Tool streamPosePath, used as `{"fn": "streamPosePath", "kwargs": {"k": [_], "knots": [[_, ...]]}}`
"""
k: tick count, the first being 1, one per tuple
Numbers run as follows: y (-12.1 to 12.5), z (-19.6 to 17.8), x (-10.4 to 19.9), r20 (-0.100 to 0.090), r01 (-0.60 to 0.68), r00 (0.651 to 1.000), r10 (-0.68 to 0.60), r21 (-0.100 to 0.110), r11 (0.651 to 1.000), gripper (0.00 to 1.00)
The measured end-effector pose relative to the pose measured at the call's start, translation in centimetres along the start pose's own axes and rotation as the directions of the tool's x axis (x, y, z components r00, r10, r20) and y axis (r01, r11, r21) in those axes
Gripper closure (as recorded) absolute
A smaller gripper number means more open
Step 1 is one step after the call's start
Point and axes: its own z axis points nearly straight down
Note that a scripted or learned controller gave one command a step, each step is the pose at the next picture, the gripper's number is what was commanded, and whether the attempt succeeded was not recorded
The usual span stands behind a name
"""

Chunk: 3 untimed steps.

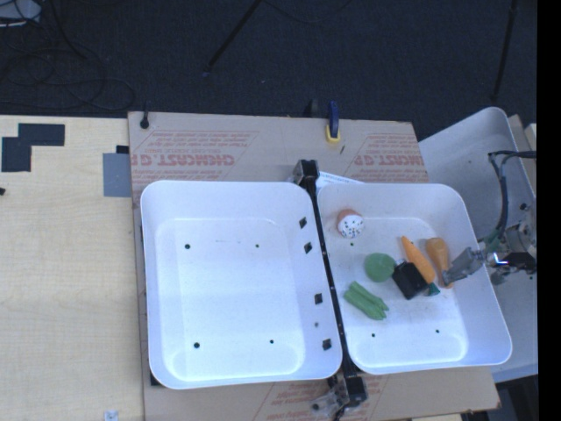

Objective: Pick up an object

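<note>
Two shallow white bins are seen side by side on the bench. The left bin (228, 279) lies bare, and all the loose items are gathered in the right bin (473, 340). The gripper (458, 270) is reached in over the right bin's right rim, low and close to the cluster of items; whether it is spread or closed cannot be told at this size, and nothing can be seen held in it.

Among the items, the green lumpy piece (365, 300) lies nearest the divider, well apart from the rest, so it is judged the easiest to approach; it looks soft or rubbery and light, and would be best taken across its narrow width. The round green disc (379, 266) lies flat and low, and is judged hard to grip except at its edges. The black block (408, 281) is touched by the thin orange stick (417, 259) and sits just beside the gripper; it is judged stiff, light and best taken on its flat sides. The stubby orange piece (437, 253) lies nearest the gripper and looks smooth, perhaps slippery. The small white ball with dots (351, 225) sits apart towards the back, and is likely to roll if nudged.
</note>
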Motion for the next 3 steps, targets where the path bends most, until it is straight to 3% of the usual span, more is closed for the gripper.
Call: {"fn": "streamPosePath", "kwargs": {"k": [1, 2, 3], "knots": [[5.8, -25.6, 0.6, 0.006, 0.003, 1.0, -0.003, -0.017, 1.0, 0.0], [5.8, -25.6, 0.7, 0.001, 0.006, 1.0, -0.006, 0.002, 1.0, 1.0], [8.0, 4.3, 6.7, -0.006, 0.003, 1.0, -0.003, 0.017, 1.0, 1.0]]}}
